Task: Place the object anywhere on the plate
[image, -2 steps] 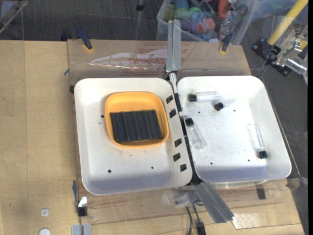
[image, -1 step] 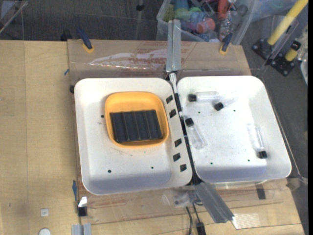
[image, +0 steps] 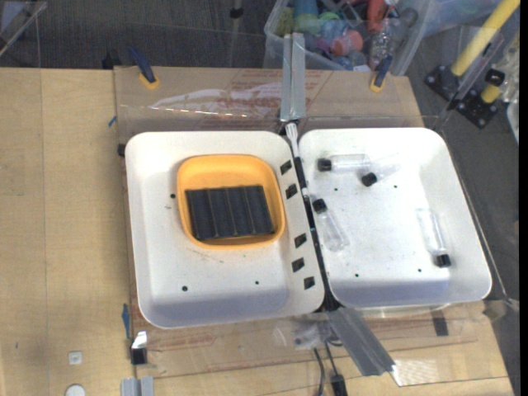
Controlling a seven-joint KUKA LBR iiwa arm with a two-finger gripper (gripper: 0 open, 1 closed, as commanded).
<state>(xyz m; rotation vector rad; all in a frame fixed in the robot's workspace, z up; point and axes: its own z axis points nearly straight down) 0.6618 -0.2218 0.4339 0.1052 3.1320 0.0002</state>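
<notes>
Camera view: one plate (image: 189, 174) (three vials (image: 343, 163))

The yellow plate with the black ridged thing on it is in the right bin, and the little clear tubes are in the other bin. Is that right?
Not quite. The camera view shows the yellow plate, with the black ridged thing on it, in the left bin, not the right one. The clear tubes lie in the other bin, the right bin.

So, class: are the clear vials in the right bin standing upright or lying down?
Lying down. Each clear vial shows its full length flat on the right bin floor.
</notes>
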